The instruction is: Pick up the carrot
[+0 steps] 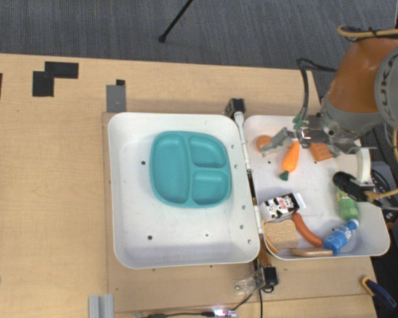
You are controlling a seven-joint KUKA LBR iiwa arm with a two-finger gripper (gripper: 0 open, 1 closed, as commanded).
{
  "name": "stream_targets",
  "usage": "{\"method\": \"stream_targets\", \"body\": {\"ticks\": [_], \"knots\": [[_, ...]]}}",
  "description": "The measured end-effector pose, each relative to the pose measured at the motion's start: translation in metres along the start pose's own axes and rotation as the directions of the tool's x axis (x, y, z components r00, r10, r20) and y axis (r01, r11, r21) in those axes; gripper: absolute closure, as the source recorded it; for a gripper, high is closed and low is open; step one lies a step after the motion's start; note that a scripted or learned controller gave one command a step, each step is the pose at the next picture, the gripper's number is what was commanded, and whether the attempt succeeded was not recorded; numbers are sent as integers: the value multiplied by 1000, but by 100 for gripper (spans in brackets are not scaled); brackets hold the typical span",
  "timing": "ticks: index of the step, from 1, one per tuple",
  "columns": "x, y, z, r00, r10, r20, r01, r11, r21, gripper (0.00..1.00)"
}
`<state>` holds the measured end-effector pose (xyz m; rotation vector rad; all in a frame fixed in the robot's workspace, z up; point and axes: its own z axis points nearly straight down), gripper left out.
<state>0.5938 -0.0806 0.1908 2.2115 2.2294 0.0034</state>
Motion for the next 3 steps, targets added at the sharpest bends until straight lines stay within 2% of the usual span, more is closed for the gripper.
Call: {"method": "stream_targets", "body": {"ticks": [1, 2, 3], "knots": [[-18, 24, 110, 1000, 29, 0, -29, 1000, 10, 0], [-17, 29, 93, 1000, 24, 2, -24, 1000, -6, 100], [27, 68, 1, 978, 208, -3, -208, 978, -9, 100]]}}
